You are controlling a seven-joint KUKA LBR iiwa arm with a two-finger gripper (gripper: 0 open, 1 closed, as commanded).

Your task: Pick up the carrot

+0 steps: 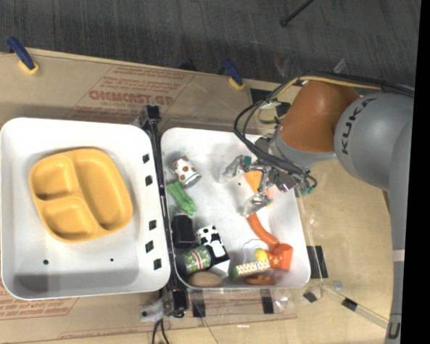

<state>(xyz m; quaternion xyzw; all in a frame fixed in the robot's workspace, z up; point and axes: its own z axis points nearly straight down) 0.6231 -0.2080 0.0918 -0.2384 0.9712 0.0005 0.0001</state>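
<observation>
My pincer (256,183) hangs in the right bin (223,150) – fingers spread, nothing in 'em. Carrot (263,230) lies just below, w/ toys nearby.

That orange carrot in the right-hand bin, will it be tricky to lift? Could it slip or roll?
The carrot looks like smooth toy plastic, so probably stiff, light and a bit slippery. Being long and rounded, it may roll or pivot if the claw nudges it off-centre.

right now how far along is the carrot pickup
Done: the arm has reached into the right bin, and the gripper is above the carrot's upper end. In hand: nothing visibly; the carrot lies on the bin floor, beside the orange cup. Left: closing on the carrot and lifting it. The yellow tray sits in the left bin.
</observation>
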